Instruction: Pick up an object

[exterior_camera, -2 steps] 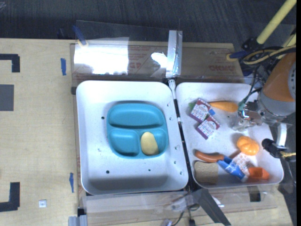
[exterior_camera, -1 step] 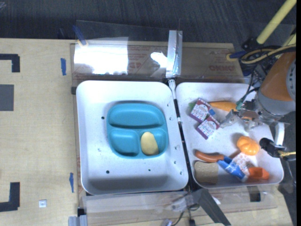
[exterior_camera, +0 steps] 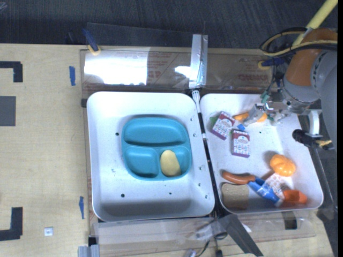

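Arm over the right bin's far corner, objects scattered below

Nearest, in the right bin (exterior_camera: 316,189), lie a bread slice (exterior_camera: 235,194), a sausage (exterior_camera: 238,176), a tube (exterior_camera: 266,190) and an orange fruit (exterior_camera: 283,165); farther, two small packets (exterior_camera: 240,142); farthest, the gripper (exterior_camera: 266,110) near an orange piece (exterior_camera: 256,118), its jaw state unclear. A yellow lemon (exterior_camera: 170,162) sits in the left bin's blue tray (exterior_camera: 144,133).

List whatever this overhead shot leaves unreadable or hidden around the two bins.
- Gripper, camera view: small and cluttered, so what its fingers are doing near the orange piece is unclear.
- Two small packets, camera view: print too tiny to read.
- Sausage and the brown slab: too small to tell whether they touch.
- Arm: cut off by the frame's right edge.
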### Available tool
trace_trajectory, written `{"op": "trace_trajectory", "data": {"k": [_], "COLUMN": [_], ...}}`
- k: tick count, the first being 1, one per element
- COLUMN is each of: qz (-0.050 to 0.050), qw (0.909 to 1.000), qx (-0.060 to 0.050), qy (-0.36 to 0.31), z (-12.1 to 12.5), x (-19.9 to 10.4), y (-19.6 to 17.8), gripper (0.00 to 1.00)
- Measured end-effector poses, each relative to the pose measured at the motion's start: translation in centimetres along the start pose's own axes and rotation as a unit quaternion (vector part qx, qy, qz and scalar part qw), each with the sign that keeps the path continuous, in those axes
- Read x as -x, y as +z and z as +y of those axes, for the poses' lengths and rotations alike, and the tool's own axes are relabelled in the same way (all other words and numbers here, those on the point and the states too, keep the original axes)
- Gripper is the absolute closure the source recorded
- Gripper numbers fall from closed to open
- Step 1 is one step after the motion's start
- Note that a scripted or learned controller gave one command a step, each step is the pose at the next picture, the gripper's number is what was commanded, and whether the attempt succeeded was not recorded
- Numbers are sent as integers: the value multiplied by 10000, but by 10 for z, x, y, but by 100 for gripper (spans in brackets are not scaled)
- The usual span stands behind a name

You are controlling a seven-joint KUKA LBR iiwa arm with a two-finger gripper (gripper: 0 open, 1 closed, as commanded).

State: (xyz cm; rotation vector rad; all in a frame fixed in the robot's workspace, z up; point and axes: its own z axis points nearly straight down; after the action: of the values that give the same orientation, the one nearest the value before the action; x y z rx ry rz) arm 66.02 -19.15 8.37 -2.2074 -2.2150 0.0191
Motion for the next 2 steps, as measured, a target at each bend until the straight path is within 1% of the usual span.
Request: {"op": "trace_trajectory", "data": {"k": [1, 2], "qz": [-8, -11], "qw": [9991, 9987], "qx": [106, 108], "qy": [-414, -501], "z": [-43, -109], "x": [-57, -86], "y": [-2, -2], "gripper": [0, 0]}}
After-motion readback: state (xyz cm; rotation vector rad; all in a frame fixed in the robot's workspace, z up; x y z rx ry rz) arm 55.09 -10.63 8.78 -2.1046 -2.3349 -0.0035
